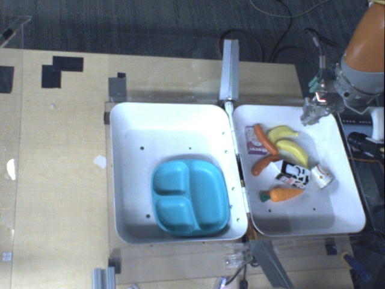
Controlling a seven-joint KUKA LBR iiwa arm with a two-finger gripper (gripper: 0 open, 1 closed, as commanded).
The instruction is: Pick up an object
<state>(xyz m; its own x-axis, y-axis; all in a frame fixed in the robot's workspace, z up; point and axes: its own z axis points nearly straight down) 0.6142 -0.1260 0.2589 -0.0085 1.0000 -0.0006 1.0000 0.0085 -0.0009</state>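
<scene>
The right bin (337, 212) holds a cluster of small items. Two yellow bananas (289, 143) lie near its middle, beside an orange-red sausage (265, 139) and a second sausage (260, 165). Below them lie a black-and-white carton (293, 173), a small white can (322, 177) and a toy carrot (283, 194). A small purple packet (251, 141) rests by the left wall. My gripper (311, 114) hangs over the bin's far right corner, above and to the right of the bananas, with nothing seen in it.
The left bin (129, 137) holds a blue divided plate (190, 195). A metal post (230, 71) stands behind the seam between the bins. Cables (283, 8) trail on the floor behind the bench. Black tape marks (60, 70) lie on the wooden bench at the left.
</scene>
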